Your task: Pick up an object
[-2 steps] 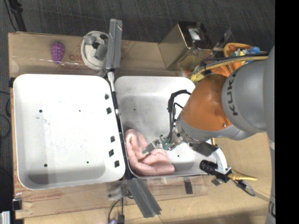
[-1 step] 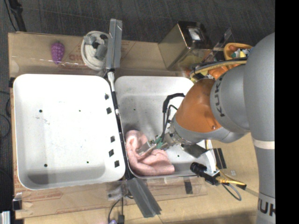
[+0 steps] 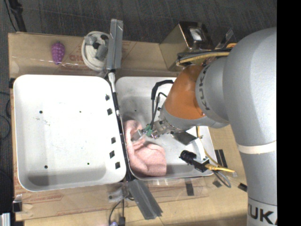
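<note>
I am noting that the arm (image 3: 244,102) is covering much of the right bin (image 3: 141,86), hiding its right half. I am seeing the gripper (image 3: 143,133) pressing at the upper edge of the pink cloth (image 3: 146,155); whether it is gripping, I cannot tell. The cloth is lying crumpled in the right bin's near left corner, directly beneath the gripper. A purple object (image 3: 58,52) is sitting beyond the left bin (image 3: 61,131).

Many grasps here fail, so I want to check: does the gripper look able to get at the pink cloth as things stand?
Probably yes. The gripper sits low in the right bin, right over the pink cloth's upper edge, and nothing lies between them. Whether it has hold of the cloth cannot be told.
</note>
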`<state>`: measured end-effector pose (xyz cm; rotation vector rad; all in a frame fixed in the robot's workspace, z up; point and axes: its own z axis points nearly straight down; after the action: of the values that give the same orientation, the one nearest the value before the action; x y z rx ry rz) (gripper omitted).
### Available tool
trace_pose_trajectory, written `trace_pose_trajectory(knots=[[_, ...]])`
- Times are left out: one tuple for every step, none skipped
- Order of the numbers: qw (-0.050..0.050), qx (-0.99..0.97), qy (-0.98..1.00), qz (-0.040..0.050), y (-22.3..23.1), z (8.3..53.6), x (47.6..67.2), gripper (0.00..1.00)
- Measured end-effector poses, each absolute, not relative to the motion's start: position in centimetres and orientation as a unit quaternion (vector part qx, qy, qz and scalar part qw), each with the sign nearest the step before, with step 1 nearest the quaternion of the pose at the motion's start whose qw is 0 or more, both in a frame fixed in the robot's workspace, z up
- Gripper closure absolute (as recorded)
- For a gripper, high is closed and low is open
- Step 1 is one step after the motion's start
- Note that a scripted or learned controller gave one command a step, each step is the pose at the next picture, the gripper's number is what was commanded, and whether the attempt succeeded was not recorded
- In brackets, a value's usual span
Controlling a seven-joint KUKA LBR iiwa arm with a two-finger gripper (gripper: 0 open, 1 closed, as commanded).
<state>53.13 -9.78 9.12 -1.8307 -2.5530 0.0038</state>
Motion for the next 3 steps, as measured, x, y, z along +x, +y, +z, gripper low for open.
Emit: trace_pose_trajectory(knots=[[0.003, -0.581, -0.814, 0.0019, -9.7, 9.9, 53.1, 1.00], [0.003, -0.581, -0.814, 0.0021, -9.7, 9.9, 53.1, 0.00], [0.002, -0.653, -0.757, 0.0014, -10.8, 9.0, 58.6, 0.00]])
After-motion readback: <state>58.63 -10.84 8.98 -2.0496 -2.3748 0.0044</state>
